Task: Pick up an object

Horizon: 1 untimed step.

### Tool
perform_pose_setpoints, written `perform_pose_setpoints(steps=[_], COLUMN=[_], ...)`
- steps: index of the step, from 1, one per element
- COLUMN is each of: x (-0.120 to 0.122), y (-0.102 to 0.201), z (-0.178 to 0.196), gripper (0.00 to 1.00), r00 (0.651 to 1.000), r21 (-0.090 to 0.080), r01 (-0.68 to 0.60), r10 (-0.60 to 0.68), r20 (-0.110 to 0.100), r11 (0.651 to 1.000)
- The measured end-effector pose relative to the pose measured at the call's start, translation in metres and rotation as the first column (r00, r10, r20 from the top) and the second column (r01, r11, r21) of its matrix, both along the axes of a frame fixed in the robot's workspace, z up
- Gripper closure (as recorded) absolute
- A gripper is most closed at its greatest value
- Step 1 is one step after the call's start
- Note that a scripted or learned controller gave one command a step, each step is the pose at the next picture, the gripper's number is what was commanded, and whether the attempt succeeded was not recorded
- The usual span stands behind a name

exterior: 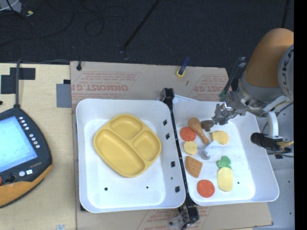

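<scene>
I have the gripper (221,115) low over the far part of the right bin (261,188), just beside the toy drumstick (198,129) and the ridged yellow chip (220,137). From this angle I cannot tell how the tool is set. No object seen between its tips.

Risk: the toys are crowded. A red tomato slice (187,133), pale yellow piece (190,148) and small grey piece (205,153) sit tight around the drumstick, so a descent could land on two items, or nudge one aside and close on nothing.

Nearer: waffle-like wedge (194,166), red disc (206,188), toy pineapple (224,175). Left bin (91,186) holds a yellow divided plate (126,144). Teach pendant (19,152) far left.
</scene>
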State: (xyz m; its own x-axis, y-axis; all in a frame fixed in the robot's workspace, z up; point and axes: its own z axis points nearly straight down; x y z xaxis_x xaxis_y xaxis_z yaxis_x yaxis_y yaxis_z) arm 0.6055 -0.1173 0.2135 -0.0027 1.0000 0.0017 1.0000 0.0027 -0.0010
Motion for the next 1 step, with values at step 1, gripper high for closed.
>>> perform_pose_setpoints(steps=[1], x=[-0.0654], y=[0.0178], z=[0.1297], gripper=[1.0], r00=[1.0], r21=[-0.002], r01=[0.001], r10=[-0.001], r20=[0.006], r11=[1.0])
